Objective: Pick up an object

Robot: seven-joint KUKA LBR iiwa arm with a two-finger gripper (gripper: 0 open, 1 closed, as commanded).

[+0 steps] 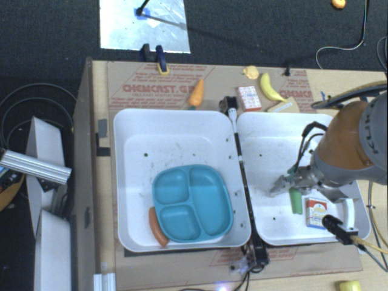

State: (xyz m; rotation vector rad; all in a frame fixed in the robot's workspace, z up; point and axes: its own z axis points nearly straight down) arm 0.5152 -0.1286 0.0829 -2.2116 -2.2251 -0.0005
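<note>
My gripper [284, 185] is low inside the right bin [267, 156], near its middle, at the end of the grey arm with the orange band [347, 139]. A green stick-shaped object [295, 201] lies upright in the picture just right of and below the gripper tip, close to it or touching. A small red and white box [316, 213] sits beside the green object, and a white piece [347, 213] lies further right. The arm hides the right part of this bin.
The left bin [139, 138] holds a blue divided plate [191, 202] and an orange sausage-shaped item [157, 226] at its front. Behind the bins on the cardboard lie a carrot [196, 93], a small box [249, 97] and a banana [270, 88].
</note>
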